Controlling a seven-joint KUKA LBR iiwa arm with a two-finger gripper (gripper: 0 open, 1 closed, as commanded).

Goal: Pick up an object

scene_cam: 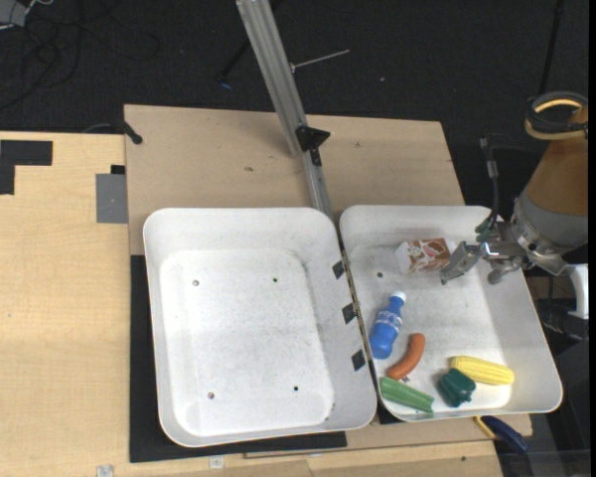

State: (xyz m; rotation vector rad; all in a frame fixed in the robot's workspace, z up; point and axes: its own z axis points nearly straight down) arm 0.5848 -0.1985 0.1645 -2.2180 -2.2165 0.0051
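Camera view: gripper (474,257) fingers seemingly apart; arm (561,182) cut off.

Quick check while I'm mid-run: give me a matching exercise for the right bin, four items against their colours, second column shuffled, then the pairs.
Items:
1. bottle
2. sausage
3. corn cob
4. packet lying near the end effector

Colours:
A. yellow
B. white with red-brown print
C. blue with a white cap
D. orange-red

Pairs: 1-C, 2-D, 3-A, 4-B
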